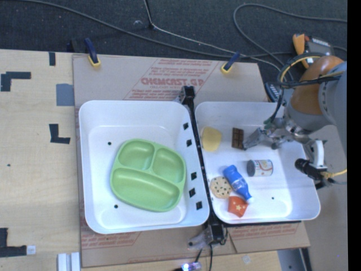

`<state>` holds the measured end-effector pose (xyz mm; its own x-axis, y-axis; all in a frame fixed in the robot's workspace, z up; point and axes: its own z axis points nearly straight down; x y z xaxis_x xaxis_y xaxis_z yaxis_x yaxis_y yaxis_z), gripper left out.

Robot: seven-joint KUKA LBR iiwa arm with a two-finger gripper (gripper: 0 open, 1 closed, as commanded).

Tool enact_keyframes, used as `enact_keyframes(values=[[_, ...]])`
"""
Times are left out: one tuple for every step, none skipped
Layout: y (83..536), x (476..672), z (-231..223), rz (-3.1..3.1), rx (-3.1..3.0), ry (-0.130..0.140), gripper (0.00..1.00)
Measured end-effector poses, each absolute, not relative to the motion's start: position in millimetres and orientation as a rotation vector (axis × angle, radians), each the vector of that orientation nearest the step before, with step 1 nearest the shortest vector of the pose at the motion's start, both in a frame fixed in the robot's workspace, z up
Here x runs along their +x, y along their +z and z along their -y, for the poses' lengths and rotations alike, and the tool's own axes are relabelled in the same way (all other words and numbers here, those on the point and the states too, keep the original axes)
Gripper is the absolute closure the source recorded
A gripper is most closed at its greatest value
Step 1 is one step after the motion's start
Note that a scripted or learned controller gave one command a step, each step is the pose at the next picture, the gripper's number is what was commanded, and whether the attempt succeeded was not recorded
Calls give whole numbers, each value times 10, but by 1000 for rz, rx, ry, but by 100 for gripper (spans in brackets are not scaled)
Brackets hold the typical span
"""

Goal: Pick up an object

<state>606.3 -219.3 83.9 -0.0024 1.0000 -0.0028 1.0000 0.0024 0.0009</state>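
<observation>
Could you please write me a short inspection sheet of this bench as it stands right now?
Surface: cardboard sheet on a wooden bench, held by two clamps, bearing two white bins.
Job's things: right bin holds a yellow piece, brown block, small can on its side, blue bottle, cookie and red piece.
Clutter: green divided plate in the left bin.
Grippers: claw low over the right bin, beside the brown block; open or shut cannot be told.
Cables: black cables trail across the dark floor behind the bench.
Surroundings: black tape marks on the bench at left.
</observation>
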Motion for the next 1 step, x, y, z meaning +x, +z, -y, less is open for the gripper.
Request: enact_keyframes(values=[[982,6079,2199,-2220,2212,-1,100]])
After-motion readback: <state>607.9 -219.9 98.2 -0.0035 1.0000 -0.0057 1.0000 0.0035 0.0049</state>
